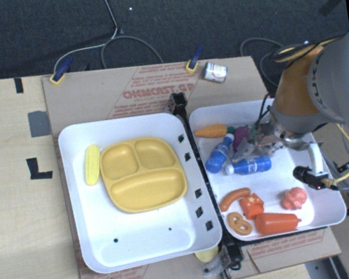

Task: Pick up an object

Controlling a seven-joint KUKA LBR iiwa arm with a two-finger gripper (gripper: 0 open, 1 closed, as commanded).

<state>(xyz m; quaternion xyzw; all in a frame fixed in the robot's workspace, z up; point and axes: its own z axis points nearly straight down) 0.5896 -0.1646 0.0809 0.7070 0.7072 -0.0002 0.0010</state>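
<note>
1. We see the grey arm (pixel 323 90) with its orange band reaching in from the right, over the right bin (pixel 325 214).
2. The gripper (pixel 253 146) sits low in the upper middle of that bin, just above the blue bottle (pixel 251 166) lying on its side.
3. We cannot tell whether the gripper is spread or closed, nor whether it touches anything; the spot is cluttered and small.
4. A second blue bottle (pixel 218 158) lies tilted to the left of the gripper, with an orange carrot (pixel 210 131) above it near the bin's top wall.
5. A dark purple item (pixel 241 136) lies just beside the gripper, upper left of it.
6. In the lower part of the right bin we see a sausage (pixel 234 197), a pretzel (pixel 239 223), a small red-orange piece (pixel 252 204), a larger red-orange piece (pixel 276 221) and a pink lump (pixel 294 198).
7. The left bin (pixel 93 245) holds a yellow divided plate (pixel 143 173), with a yellow corn cob (pixel 92 164) just beside its left edge.
8. Both bins rest on a cardboard sheet (pixel 122 94).
</note>
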